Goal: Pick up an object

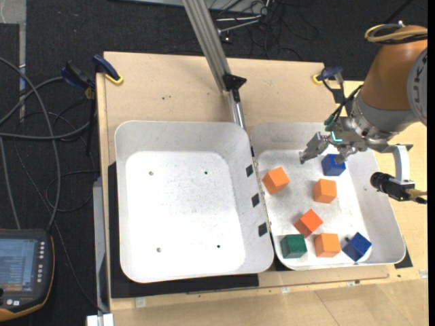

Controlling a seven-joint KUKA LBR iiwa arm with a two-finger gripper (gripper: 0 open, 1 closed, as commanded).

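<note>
Hand (325,149) over right bin (380,209) | fingers apart | blue cube (333,165) just beside, not held

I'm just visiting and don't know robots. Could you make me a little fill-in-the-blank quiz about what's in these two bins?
1. All the cubes lie in the ___ bin.
2. The number of orange cubes there is ___.
3. The gripper hovers closest to a ___ cube.
4. The cube nearest the bin's front-left corner, beside an orange cube, is ___.

Missing words: right; four; blue; green
</note>
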